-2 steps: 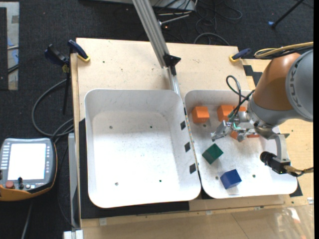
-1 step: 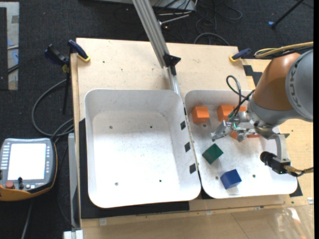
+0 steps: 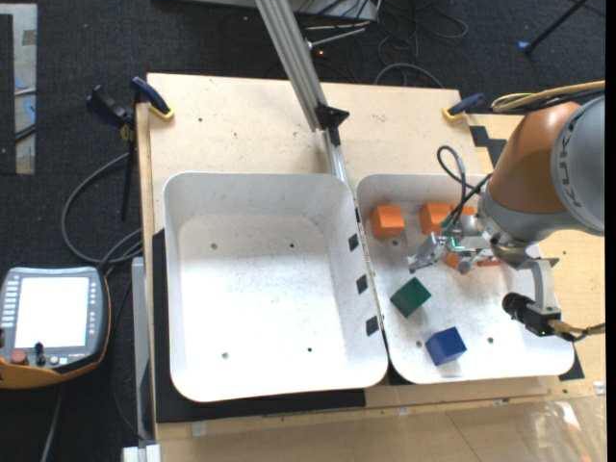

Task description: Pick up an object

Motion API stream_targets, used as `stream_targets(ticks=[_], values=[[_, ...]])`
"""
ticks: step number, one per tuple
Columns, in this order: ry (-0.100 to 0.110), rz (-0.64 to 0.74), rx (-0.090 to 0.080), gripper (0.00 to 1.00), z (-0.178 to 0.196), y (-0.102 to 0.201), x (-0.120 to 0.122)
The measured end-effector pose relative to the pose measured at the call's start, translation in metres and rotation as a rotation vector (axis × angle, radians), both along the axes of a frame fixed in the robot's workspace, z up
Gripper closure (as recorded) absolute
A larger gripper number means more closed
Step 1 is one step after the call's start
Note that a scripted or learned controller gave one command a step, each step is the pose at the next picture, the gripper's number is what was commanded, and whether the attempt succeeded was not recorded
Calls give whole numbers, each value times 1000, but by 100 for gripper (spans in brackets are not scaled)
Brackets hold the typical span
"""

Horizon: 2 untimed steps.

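The right bin (image 3: 500,359) holds an orange block (image 3: 389,220) near its back left, a second orange block (image 3: 434,218) just right of it, a dark green block (image 3: 411,296) in the middle and a blue block (image 3: 446,345) toward the front. My gripper (image 3: 435,250) hangs over the bin's middle, below the second orange block and up and to the right of the green block. The wrist partly hides something orange-red (image 3: 486,260) at its right side. No block shows between the fingers.
The left bin (image 3: 183,210) lies beside the right one, with a metal pole (image 3: 294,51) slanting up from the divide. A teach pendant (image 3: 53,325) sits off the bench at left. Blue-yellow clamps (image 3: 149,99) mark the bench's back corners.
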<state>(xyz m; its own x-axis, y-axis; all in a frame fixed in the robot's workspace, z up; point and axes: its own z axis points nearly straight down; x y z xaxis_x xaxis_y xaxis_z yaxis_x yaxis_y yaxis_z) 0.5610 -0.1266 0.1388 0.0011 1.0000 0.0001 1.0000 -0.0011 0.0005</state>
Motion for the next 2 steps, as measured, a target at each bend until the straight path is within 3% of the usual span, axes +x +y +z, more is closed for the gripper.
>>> stream_targets(ticks=[2], values=[[0,0,0,0,0,0,0]])
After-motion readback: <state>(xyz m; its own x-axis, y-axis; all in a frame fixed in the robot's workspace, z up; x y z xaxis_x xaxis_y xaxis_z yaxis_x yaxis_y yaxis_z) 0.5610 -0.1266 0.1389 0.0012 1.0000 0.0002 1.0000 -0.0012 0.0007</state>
